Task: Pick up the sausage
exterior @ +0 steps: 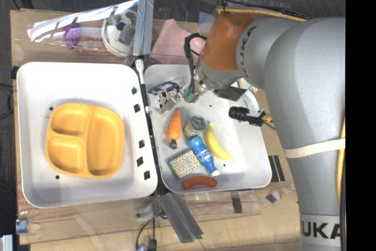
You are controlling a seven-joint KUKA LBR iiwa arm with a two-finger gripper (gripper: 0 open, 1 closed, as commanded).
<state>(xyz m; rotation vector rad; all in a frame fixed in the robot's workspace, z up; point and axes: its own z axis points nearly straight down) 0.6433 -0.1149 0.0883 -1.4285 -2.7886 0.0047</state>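
The sausage (198,183) is reddish brown and lies flat against the near wall of the right bin (258,170). My gripper (167,96) is low over the far left corner of that bin, well away from the sausage. The carrot, can and bottle lie between the two. The grey arm with its orange band (222,47) comes in from the right and covers the bin's far right part. Nothing shows in the gripper's grasp.
A carrot (174,125), a small can (195,126), a banana (217,144), a blue bottle (204,156) and a checkered box (183,163) crowd the right bin just above the sausage. The left bin (35,82) holds a yellow divided plate (85,139). A pink cloth (170,38) lies behind the bins.
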